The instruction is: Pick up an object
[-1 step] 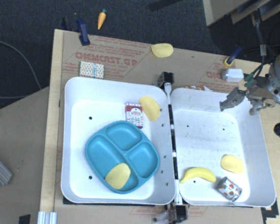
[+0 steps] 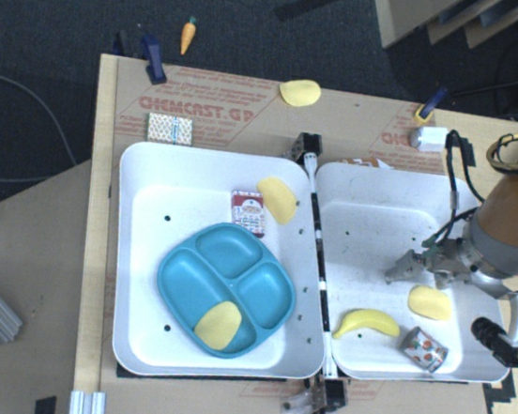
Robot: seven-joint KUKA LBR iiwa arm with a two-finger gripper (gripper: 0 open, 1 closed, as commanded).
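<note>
The grey arm (image 2: pixel 513 221) reaches into the right bin (image 2: pixel 373 202), likely because loose pieces lie there within reach. The left bin (image 2: pixel 147 196) holds a blue divided plate (image 2: pixel 225 287) bearing a yellow piece (image 2: pixel 219 325), so that side looks settled. The gripper (image 2: pixel 426 268) hangs low just above a pale yellow lump (image 2: pixel 431 303), jaws spread and grasping nothing. Below it lie a banana (image 2: pixel 368 324) and a small packet (image 2: pixel 424 350).
</note>
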